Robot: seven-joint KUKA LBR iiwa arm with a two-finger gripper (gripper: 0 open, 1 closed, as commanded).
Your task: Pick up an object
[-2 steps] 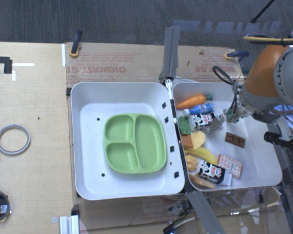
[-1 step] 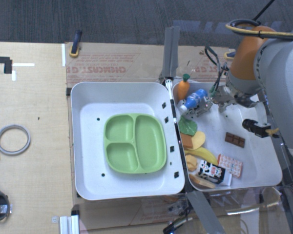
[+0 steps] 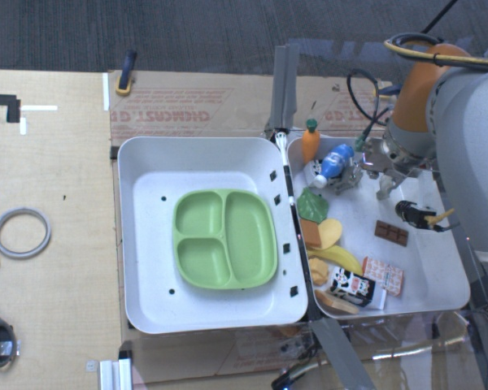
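Wooden table [image 3: 57,153], two white bins: pick not yet made.
Tool [image 3: 350,169] low beside blue bottle [image 3: 333,162] in right bin [image 3: 439,287]; jaw state cannot be told.

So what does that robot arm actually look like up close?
The thick, rounded grey arm carries an orange band above its wrist. Black cables loop beside it, with a yellow-sheathed one arching over the top. It ends in a small metallic two-finger gripper.

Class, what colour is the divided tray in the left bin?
Light green, seen clearly in the camera view.
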